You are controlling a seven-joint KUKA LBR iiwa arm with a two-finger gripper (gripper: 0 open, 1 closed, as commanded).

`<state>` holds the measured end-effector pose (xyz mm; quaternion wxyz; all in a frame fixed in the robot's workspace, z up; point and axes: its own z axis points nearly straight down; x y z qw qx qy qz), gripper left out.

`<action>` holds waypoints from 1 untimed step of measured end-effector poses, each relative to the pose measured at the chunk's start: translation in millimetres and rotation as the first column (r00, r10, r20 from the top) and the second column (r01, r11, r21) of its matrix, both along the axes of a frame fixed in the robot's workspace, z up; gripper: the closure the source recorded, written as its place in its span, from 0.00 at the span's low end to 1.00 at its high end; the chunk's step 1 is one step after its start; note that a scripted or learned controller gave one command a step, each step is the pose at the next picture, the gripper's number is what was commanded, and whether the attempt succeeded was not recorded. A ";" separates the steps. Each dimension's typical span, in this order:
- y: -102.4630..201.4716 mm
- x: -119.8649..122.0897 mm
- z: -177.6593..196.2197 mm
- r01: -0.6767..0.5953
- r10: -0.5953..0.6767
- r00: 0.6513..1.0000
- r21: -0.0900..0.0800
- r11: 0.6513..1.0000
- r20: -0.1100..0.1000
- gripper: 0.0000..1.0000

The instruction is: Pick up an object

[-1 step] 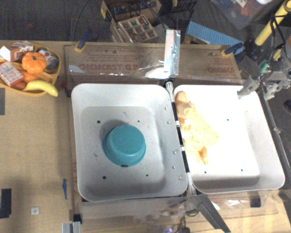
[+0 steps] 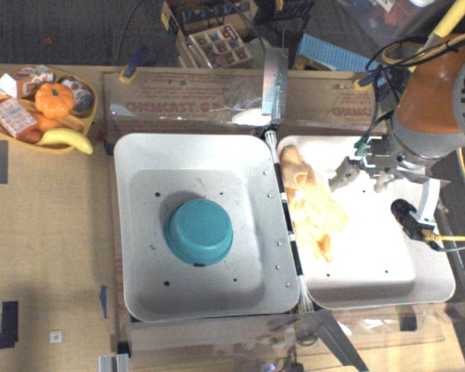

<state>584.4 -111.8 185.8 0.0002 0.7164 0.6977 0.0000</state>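
A teal bowl lies upside down in the middle of the left bin. Along the left side of the right bin lies a pile of pale things: a beige lump, a crumpled yellowish piece and a small orange bit. My gripper hangs over the upper middle of the right bin, just right of the beige lump and apart from it. Its fingers stand open with nothing between them.
A basket of toy fruit with a banana sits at the far left of the bench. A cardboard wall runs behind both bins. A black fitting with a yellow cable hangs beside the wrist over the right bin.
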 end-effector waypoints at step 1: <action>-8.0 -22.0 -95.8 -0.118 0.118 0.993 -0.001 0.993 0.011 0.00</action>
